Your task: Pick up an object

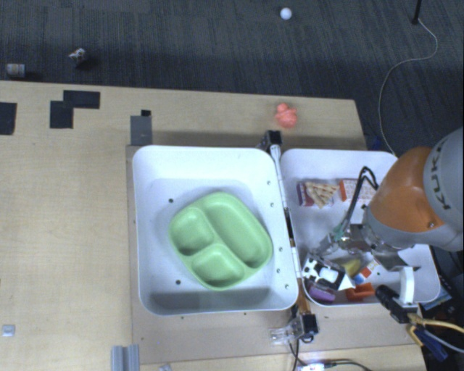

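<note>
Two white bins side by side on the bench. Left bin (156, 217) holds one thing: a green divided plate (220, 239), three compartments, lying flat, roughly centred and turned at an angle.

Right bin (304, 163) holds the clutter. One snack packet (326, 192) with red and tan print lies flat toward the far wall, apart from the rest. At the near edge there is a pile (335, 279) of small items touching one another: one black-and-white spotted piece at its left, one purple piece at the near rim, one red-orange piece on its right side, a bit of yellow in the middle. Exact count of the pile can't be told; items overlap and the arm covers part of it.

One arm (413, 203), orange band showing, comes in from the right and hangs over the right bin. Gripper (346, 243) is low, right over the pile, at its far edge. Fingers are too dark and cluttered to read: can't tell whether they're spread or closed, and nothing is visibly between them.

On the bench beyond the bins: one pink lump (286, 114). On the dark floor past the bench: one small white ball (286, 13).
</note>
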`<action>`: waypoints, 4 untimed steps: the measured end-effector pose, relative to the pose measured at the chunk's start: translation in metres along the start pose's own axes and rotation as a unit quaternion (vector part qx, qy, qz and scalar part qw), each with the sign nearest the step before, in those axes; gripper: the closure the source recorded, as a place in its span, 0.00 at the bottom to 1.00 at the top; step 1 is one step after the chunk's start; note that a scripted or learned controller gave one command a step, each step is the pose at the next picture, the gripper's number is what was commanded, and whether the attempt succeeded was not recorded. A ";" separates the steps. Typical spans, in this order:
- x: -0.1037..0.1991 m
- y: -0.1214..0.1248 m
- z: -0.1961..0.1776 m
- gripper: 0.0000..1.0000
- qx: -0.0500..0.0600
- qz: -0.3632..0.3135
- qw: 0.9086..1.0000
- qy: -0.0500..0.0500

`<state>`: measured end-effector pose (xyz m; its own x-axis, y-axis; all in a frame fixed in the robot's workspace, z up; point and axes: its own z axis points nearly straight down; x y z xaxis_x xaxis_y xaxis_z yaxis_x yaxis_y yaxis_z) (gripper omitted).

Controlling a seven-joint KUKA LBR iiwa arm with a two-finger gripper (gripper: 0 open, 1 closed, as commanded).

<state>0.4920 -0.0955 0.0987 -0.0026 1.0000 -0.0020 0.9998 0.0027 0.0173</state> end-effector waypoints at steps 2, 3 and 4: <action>0.001 0.002 -0.011 0.00 -0.002 -0.001 1.000 0.000; 0.001 0.004 -0.021 1.00 -0.005 -0.002 1.000 0.000; 0.001 0.004 -0.021 0.00 -0.005 -0.002 1.000 0.000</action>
<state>0.4957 -0.0941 0.1199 -0.0069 1.0000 -0.0018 0.9996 0.0070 0.0265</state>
